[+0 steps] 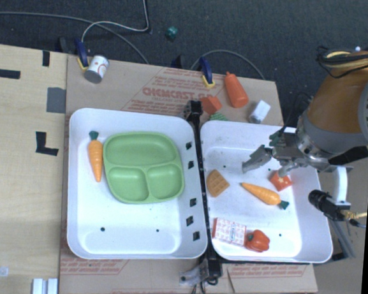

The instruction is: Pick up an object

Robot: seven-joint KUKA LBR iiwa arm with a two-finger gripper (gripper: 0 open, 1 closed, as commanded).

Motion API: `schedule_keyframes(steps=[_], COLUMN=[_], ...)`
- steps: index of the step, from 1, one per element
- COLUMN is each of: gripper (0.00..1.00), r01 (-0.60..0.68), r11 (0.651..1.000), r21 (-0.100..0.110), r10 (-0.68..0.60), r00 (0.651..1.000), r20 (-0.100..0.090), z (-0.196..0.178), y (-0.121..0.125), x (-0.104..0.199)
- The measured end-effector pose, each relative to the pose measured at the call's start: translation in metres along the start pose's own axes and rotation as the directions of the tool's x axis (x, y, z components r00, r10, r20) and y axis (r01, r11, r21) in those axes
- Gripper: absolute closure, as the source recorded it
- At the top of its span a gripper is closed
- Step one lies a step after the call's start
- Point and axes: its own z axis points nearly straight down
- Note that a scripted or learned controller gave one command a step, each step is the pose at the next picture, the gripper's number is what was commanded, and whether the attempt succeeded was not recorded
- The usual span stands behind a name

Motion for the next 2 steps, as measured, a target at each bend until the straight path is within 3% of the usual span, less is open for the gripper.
schedule_keyframes(steps=[1, 2], gripper=[0.0, 0.0], r01=[-0.003, -0.001], r11=[1.0, 1.0], r21=[0.002, -0.001], r10=[0.003, 0.001], r00=[1.0, 1.0], r20=[0.001, 0.0], z=[0.082, 0.143], y=[-0.022, 0.027], x=[-0.066, -0.068])
